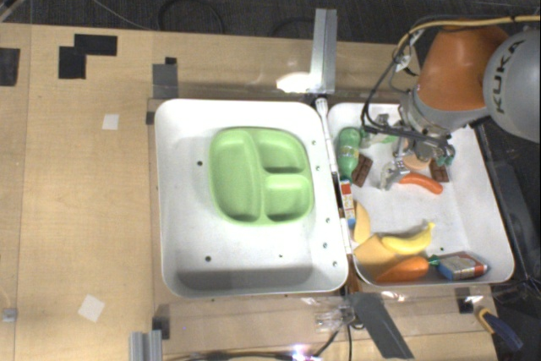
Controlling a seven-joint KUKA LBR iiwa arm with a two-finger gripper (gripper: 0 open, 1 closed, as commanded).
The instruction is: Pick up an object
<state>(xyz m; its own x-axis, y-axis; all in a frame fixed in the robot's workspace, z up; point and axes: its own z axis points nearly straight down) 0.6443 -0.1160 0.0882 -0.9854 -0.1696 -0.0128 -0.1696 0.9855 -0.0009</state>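
The worktop (76, 207) is pale wood with black square marks toward its far left and small pale patches. Beyond its far edge lies dark grey carpet crossed by a thin cable. Two white bins sit side by side; a metal post (325, 51) stands at the far end of the seam between them.

The arm (461, 68), grey with an orange band, reaches over the right bin (494, 220). Its end effector (414, 165) hangs low over the bin's far half. Wrist, cables and metal parts crowd that spot, so whether the fingers are parted or closed cannot be told, nor whether anything sits between them.

An orange carrot (422, 183) lies just under and beside the end effector, on its near side, partly hidden by it. A small brown block (439, 172) shows next to it, hard to identify. To the end effector's left lie a green bottle (347, 150) and a brown bar (362, 170). Well toward the near side lie a banana (404, 243), an orange fruit (402, 269) and a small box (461, 267) with blue and red, its print unreadable. Far to the left, in the left bin (182, 249), rests a green divided tray (259, 173).
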